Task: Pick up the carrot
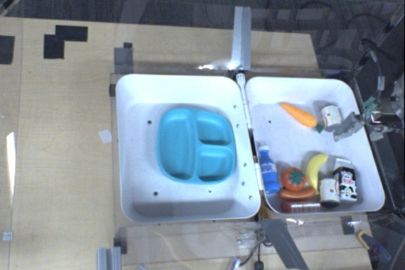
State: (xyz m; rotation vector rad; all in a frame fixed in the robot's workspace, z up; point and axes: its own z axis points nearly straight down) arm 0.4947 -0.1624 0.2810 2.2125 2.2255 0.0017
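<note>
The carrot (299, 114), a smooth orange taper, is seen lying free in the right bin (272, 95), beside a small can (330, 116). The gripper (347, 128) is just right of it; its jaw state cannot be told. A glancing grip may slip, or the can be knocked.

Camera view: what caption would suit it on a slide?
Carrot lies in the right bin, pincer beside it.
</note>
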